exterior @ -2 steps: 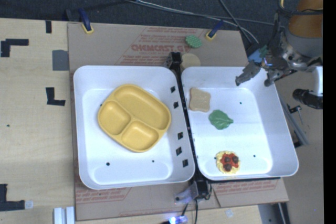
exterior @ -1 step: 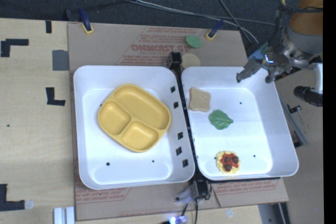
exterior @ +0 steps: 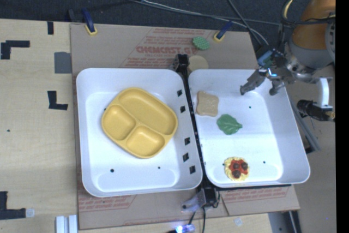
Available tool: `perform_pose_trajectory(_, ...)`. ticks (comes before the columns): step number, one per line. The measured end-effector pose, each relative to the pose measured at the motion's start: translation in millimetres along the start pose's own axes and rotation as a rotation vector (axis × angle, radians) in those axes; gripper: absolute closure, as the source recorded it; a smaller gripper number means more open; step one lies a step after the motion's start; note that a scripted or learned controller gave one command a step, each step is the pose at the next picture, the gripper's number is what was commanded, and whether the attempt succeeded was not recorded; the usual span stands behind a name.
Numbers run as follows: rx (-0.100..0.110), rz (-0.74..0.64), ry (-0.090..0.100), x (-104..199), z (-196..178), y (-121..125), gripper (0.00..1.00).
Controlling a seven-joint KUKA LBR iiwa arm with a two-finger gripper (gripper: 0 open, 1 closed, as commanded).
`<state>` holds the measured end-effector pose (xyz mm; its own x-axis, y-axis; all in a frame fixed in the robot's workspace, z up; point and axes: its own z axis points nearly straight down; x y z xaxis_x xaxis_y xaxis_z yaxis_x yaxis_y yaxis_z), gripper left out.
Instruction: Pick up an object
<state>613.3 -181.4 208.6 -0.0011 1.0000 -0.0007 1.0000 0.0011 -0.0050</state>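
The counter (exterior: 32, 133) carries two white bins side by side. The arm (exterior: 311, 30) enters from the right and places the hand (exterior: 259, 85) over the far right part of the right bin (exterior: 283, 133). The hand is spread open, with nothing between its fingers.

The left bin (exterior: 90, 117), well to the left of the hand, holds a yellow divided plate (exterior: 139, 121). In the right bin lie three candidates for pickup:

1. A tan slice of bread (exterior: 207, 103), to the left of the hand and slightly nearer the camera.
2. A green leaf (exterior: 229, 124), below-left of the hand.
3. A small pizza (exterior: 236, 168), farthest from the hand, near the front wall.

Current step, as judged: approach, with no grasp yet made. The next move calls for choosing one item, centring the open hand above it, descending, and closing.
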Motion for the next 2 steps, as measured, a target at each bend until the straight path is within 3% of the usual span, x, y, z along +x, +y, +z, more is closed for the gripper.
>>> perform_pose_trajectory(2, 0.001, -0.001, 0.0, 10.7, 101.9, -0.2, 0.0)
